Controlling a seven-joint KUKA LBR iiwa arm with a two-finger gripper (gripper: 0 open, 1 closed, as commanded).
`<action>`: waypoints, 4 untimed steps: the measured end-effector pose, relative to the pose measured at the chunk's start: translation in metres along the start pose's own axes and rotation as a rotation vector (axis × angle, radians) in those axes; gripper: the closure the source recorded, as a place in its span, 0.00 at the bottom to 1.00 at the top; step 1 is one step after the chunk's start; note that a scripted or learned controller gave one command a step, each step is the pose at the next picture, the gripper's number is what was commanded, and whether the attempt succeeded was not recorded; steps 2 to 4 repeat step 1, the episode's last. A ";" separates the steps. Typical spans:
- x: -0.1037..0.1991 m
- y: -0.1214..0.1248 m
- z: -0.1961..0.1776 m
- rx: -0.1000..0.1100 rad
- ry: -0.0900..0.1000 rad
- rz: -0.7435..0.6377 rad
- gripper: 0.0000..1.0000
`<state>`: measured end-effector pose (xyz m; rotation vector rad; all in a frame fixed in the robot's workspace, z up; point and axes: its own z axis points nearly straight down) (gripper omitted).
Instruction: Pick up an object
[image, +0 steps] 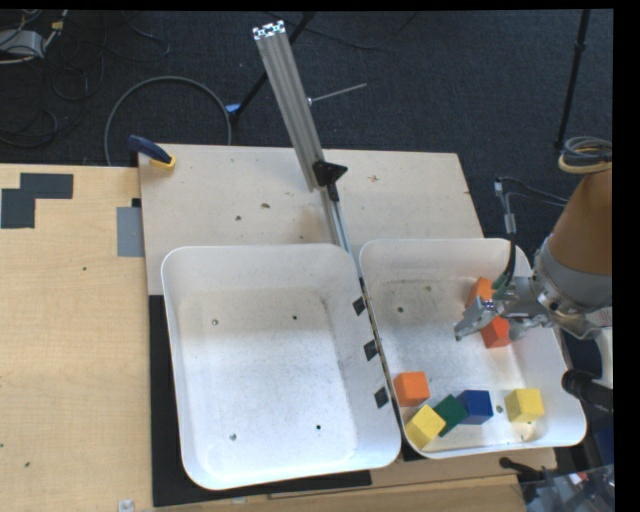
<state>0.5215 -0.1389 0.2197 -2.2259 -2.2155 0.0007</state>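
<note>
Several coloured blocks lie in the right bin (430, 270). Along its front sit an orange cube (411, 386), a yellow block (424, 424), a green block (452, 411), a blue block (477, 404) and a second yellow block (524, 404). My gripper (483, 322) hangs low over the right side of this bin. A red-orange block (495, 333) sits right against its tip, and another orange piece (484, 290) shows just behind it. Whether the red-orange block is held or only touched is not visible.
The left bin (200, 300) stands beside the right one, with black clips (369, 349) on the shared wall. A slanted aluminium rail (297, 110) rises behind the bins. The arm's body (580, 250) covers the right bin's far right rim.
</note>
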 end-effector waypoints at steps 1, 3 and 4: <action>-0.014 0.002 -0.005 0.000 -0.001 -0.004 0.00; -0.014 0.002 -0.005 0.000 -0.001 -0.004 0.00; -0.014 0.002 -0.005 0.000 -0.001 -0.004 0.00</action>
